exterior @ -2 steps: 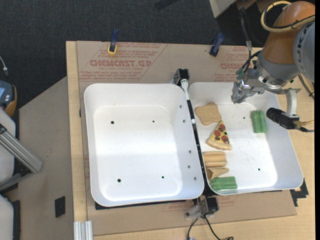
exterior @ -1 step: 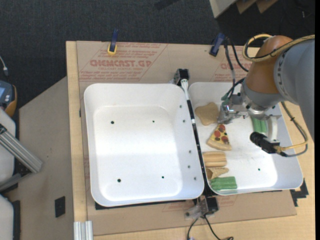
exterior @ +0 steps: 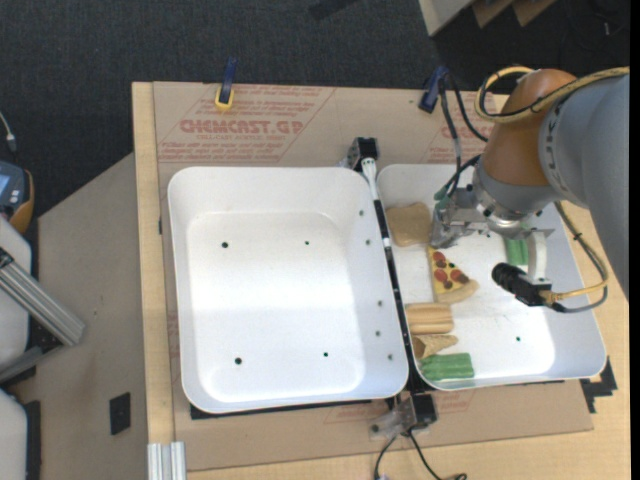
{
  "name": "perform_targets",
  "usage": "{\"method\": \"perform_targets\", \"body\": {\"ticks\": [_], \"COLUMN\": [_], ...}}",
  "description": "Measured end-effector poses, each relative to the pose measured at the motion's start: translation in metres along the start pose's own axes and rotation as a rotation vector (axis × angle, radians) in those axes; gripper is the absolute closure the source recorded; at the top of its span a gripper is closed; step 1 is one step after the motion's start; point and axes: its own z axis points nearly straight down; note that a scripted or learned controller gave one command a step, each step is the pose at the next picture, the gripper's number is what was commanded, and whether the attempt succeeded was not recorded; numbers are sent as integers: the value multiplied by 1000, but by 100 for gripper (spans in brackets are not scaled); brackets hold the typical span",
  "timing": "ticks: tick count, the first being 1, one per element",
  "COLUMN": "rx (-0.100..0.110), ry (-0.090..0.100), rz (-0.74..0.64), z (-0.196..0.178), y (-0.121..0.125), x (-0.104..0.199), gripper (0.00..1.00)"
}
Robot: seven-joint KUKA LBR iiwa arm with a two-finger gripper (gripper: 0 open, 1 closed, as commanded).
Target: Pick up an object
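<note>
Five toy foods along the left side of the right bin [exterior: 560,353], handy to an arm entering from the right: tan bread slice [exterior: 407,223] farthest, then pizza slice [exterior: 450,277], bun [exterior: 429,318], small tan wedge [exterior: 432,344], green piece [exterior: 446,367] nearest. Another green bit [exterior: 516,250] right of the pizza. Gripper [exterior: 447,230] low between bread and pizza, seemingly lining up on one. Opening hidden under the wrist; cannot tell. Left bin [exterior: 190,298] alongside.
</note>
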Motion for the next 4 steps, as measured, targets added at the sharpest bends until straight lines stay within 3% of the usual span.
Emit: {"method": "perform_targets", "body": {"ticks": [1, 2, 3, 4], "rx": [0, 7, -7, -8], "ry": [0, 2, -3, -5], "rz": [1, 3, -1, 8], "z": [0, 1, 0, -112], "y": [0, -60, 17, -50], "x": [-1, 4, -13, -69], "gripper": [0, 0, 0, 0]}}
